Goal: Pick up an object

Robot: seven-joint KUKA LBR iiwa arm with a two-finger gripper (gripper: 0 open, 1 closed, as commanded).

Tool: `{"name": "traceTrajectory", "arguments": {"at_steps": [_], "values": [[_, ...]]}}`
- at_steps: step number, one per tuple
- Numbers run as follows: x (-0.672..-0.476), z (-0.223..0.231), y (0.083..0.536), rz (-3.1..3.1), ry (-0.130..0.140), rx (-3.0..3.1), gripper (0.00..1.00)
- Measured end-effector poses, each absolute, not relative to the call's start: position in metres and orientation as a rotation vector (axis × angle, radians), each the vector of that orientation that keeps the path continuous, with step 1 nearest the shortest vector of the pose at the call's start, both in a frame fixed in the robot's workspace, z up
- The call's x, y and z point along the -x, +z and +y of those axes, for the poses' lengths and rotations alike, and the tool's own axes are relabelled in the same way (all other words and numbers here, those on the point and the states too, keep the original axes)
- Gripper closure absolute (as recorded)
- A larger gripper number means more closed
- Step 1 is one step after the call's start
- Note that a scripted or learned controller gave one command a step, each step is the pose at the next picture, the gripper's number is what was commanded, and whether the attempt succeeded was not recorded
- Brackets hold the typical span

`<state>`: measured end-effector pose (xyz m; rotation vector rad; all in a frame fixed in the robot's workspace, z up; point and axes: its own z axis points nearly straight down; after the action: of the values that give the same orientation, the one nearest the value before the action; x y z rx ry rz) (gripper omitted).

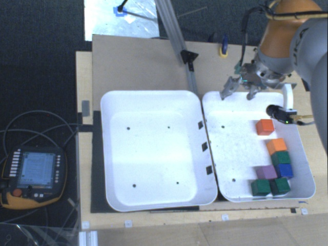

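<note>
Hovering over the far edge of the right-hand shallow white plastic bin, my two-finger metal gripper hangs with its fingers spread apart and nothing between them, one fingertip toward the bin's far left corner and the other just to its right. My grey arm with its orange band reaches in from the right side of the view. The blocks I could pick up all lie along the right side of this bin, well apart from my fingers: a small orange-red cube sits alone nearest to me, and farther toward the near edge a lighter orange cube heads a tight cluster, with a dark green cube and a blue cube just beside it, a purple cube to their left, and two more green cubes at the near right corner. The left-hand shallow white plastic bin lies beside mine, their rims touching along the middle. A yellow-rimmed handheld control pendant with a lit screen rests off the bench to the left.
</note>
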<state>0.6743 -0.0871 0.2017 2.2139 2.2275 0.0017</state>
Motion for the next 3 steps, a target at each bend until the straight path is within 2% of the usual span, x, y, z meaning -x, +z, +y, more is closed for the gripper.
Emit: {"name": "traceTrajectory", "arguments": {"at_steps": [1,2,3], "values": [[-0.674,-0.087,0.202,2.227,0.001,-2.214,0.00],[-0.673,-0.088,0.161,2.226,-0.004,-2.218,0.00],[-0.677,-0.088,0.099,2.229,-0.005,-2.217,0.00]]}}
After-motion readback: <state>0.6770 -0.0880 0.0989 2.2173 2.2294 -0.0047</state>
